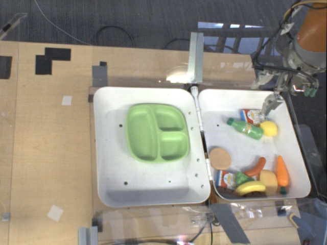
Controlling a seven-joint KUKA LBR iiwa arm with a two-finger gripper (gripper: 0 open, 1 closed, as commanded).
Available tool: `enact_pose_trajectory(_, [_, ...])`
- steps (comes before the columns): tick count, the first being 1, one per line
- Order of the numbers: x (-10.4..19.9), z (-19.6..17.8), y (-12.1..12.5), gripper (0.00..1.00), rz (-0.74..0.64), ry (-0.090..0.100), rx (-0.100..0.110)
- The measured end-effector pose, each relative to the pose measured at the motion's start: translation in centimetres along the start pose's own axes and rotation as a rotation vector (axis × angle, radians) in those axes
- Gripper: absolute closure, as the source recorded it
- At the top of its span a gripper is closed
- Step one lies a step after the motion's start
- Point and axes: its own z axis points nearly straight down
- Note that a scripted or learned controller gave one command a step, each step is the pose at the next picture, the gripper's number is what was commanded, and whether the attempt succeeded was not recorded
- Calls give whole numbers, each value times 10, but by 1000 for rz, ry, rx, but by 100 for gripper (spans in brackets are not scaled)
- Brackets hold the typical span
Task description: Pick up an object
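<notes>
My gripper (269,107) hangs low over the back of the right bin (291,114), just above a yellow lemon (270,129) and a small red and white carton (249,116). A green bottle (245,128) lies on its side between those two. Nothing shows as held in the gripper. Toward the bin's front lie a brown round disc (220,158), a red sausage (256,166), an orange carrot (282,172), a tan lump (268,179), a banana (250,189) and a small printed box (226,179).
The left bin (110,177) holds a green divided plate (157,131). A metal divider post (196,55) stands at the back between the bins. The arm's orange band (311,29) is at the upper right, with cables around it.
</notes>
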Motion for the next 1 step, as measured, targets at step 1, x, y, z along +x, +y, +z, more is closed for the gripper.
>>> enact_pose_trajectory(1, [31, 105, -37, 0, 23, 9, -1])
